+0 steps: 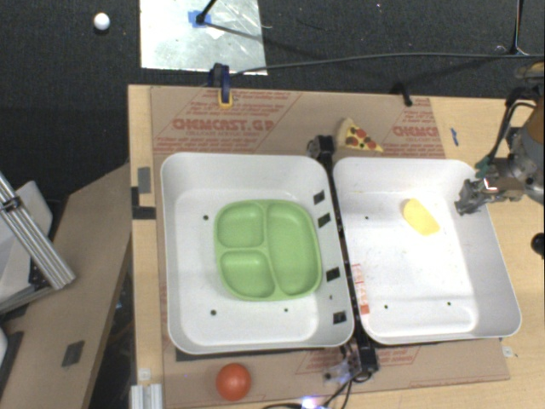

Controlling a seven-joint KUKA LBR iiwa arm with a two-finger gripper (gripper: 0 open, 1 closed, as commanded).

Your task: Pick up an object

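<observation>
A small yellow object (420,216) lies in the upper middle of the right white bin (477,313). My gripper (471,198) hangs over that bin's upper right edge, a short way to the right of the yellow object and apart from it. Nothing shows between its tips. A green divided plate (266,248) rests in the middle of the left white bin (183,313).
A toy pizza slice (358,135) lies on the cardboard behind the bins. A red-orange ball (233,381) sits on the cardboard in front of the left bin. A blue and yellow clamp (221,83) holds the cardboard's far edge.
</observation>
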